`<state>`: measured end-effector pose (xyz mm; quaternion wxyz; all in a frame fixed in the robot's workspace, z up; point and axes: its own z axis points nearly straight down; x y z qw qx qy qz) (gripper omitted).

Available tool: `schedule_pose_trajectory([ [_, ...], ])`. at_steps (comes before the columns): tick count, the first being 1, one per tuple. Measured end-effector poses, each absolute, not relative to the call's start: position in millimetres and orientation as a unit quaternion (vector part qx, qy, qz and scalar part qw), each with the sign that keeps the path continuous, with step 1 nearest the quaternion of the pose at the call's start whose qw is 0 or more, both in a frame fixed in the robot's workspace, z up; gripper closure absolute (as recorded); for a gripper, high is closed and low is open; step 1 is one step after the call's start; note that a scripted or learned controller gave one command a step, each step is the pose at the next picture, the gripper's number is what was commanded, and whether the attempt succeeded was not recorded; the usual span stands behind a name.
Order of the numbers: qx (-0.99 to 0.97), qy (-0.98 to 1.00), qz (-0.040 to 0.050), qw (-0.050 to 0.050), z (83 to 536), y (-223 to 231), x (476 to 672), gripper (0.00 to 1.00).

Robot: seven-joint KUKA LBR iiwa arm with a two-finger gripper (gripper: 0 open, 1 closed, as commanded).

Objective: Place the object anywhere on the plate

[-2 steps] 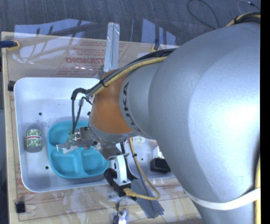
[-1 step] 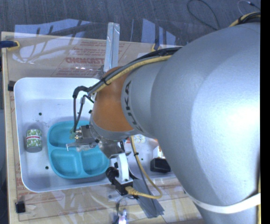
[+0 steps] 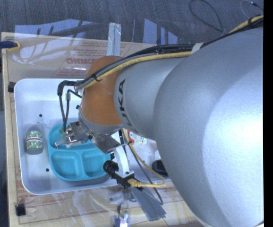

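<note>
The fingers (image 3: 69, 135) sit low over the blue plate (image 3: 77, 164) at lower left of the frame; their state cannot be told. A small can (image 3: 34, 141) lies just left of the plate in the white bin (image 3: 25, 93).

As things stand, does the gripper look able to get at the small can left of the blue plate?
Probably yes. The can lies in the open on the bin floor, nothing over it, and the gripper hangs just beside it above the blue plate.
</note>
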<state>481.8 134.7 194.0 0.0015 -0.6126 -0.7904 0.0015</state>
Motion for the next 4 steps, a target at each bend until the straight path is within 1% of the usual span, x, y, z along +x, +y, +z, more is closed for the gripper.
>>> schedule_pose_trajectory([
  [1, -0.683, -0.73, 0.0026, 0.001, 212, 175, 474.8, 1.0],
  [2, -0.742, -0.67, 0.001, 0.001, 405, 161, 475.7, 1.0],
  [3, -0.751, -0.66, 0.0034, 0.001, 293, 192, 474.9, 1.0],
  [4, -0.72, -0.694, 0.0037, 0.001, 215, 183, 474.9, 1.0],
])
